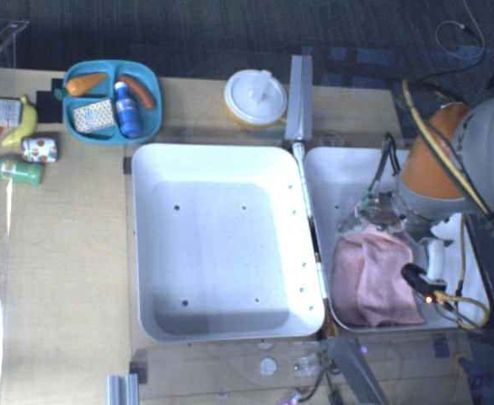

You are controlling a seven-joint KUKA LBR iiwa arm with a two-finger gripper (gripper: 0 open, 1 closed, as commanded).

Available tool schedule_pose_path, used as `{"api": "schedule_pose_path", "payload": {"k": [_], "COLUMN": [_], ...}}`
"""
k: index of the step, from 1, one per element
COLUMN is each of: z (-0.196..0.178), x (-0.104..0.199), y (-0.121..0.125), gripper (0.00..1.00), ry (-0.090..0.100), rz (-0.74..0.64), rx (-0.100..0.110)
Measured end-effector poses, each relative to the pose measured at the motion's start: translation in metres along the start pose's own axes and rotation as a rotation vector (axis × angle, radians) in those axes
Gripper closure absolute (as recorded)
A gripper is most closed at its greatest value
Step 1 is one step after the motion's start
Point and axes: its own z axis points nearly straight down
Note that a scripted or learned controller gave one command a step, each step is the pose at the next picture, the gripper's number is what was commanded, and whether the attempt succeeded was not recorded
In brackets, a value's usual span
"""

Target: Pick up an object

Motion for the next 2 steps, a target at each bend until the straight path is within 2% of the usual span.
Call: {"api": "schedule_pose_path", "payload": {"k": [1,2], "z": [-0.012,-0.094], "x": [0.000,0.031], "y": [0.002,-0.005], "gripper": [1.00,1.00], "ry": [-0.002,0.004], "rz": [-0.001,-0.220], "rx": [-0.006,0.012]}}
